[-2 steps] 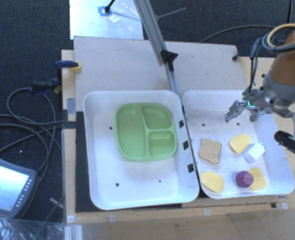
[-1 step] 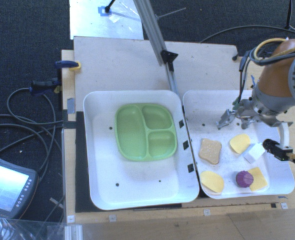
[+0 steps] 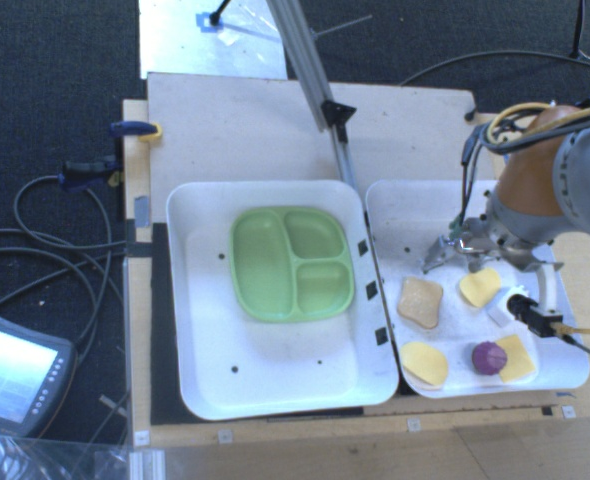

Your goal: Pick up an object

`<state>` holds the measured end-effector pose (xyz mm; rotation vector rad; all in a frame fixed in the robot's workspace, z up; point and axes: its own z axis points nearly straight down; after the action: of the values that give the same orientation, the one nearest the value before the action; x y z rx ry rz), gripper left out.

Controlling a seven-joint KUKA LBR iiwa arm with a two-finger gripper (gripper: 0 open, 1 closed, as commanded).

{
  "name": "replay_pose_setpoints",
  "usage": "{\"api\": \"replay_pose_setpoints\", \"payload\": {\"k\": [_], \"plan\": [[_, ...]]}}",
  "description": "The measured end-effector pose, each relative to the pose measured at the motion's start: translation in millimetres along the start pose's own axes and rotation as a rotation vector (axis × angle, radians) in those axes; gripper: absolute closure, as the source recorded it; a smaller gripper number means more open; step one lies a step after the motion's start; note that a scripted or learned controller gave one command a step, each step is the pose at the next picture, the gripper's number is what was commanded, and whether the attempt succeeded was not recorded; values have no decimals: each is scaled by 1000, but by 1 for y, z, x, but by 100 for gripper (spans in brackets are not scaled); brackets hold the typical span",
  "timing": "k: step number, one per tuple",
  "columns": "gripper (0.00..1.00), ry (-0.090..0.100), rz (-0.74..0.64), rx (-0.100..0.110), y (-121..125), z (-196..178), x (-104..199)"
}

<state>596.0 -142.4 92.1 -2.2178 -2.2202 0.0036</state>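
The gripper [image 3: 453, 251], its opening impossible to tell, hangs just left of the pale yellow heart-shaped toy [image 3: 479, 288]; probably light and stiff, best pinched across its flat sides.

Robotics lab: teach pendant [image 3: 15, 368], floor cables [image 3: 50, 208], clamped bench [image 3: 275, 118].

a: what colours sit in the left bin [image 3: 200, 298]?

b: the bin is white, and the divided plate [image 3: 292, 264] is pale green all over.

a: and the right bin [image 3: 405, 213]?

b: white too. it holds a tan toast-like piece [image 3: 420, 302], three yellow pieces [image 3: 480, 288] [image 3: 424, 363] [image 3: 518, 358] and a purple ball [image 3: 489, 357].

a: the arm [image 3: 565, 173]?

b: grey with an orange band; the end effector [image 3: 453, 249] looks silvery. the worktop [image 3: 275, 128] is pale beige, plain.
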Motion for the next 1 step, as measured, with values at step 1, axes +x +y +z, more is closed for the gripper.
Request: {"api": "replay_pose_setpoints", "payload": {"k": [1], "plan": [[100,-1,1,-8,2,-14,0]]}}
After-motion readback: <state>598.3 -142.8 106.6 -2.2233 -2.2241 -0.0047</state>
